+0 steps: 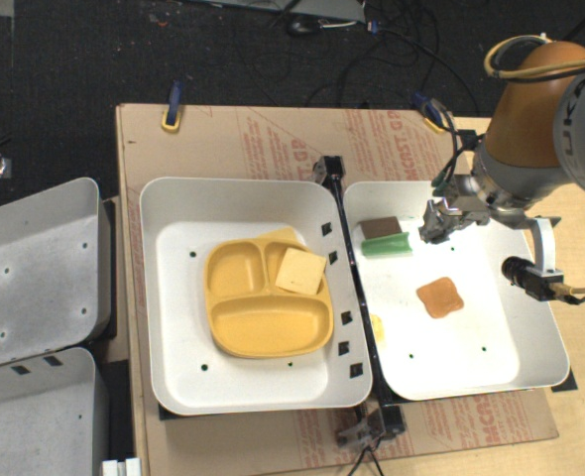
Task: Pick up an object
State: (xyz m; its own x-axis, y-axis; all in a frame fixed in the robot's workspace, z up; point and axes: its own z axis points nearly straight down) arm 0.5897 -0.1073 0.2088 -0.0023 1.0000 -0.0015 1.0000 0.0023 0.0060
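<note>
1. Camera view: the gripper (pixel 438 222) hangs over the right bin (pixel 530 365) near its 11 o'clock corner; whether it is open cannot be told, and nothing visibly sits in it.
2. The green block (pixel 386 245) lies just beside the gripper, at its 9 o'clock, under a brown block (pixel 380 228); it is probably light and stiff, best pinched across its short sides.
3. An orange piece (pixel 439 297) lies at 6 o'clock.
4. The left bin (pixel 164 365) holds a yellow tray (pixel 263 325).

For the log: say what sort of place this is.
Probably a robotics lab bench set up for grasping tests. Two white bins sit side by side on a board, a grey arm reaches in, and loose cables lie on the dark floor.
</note>
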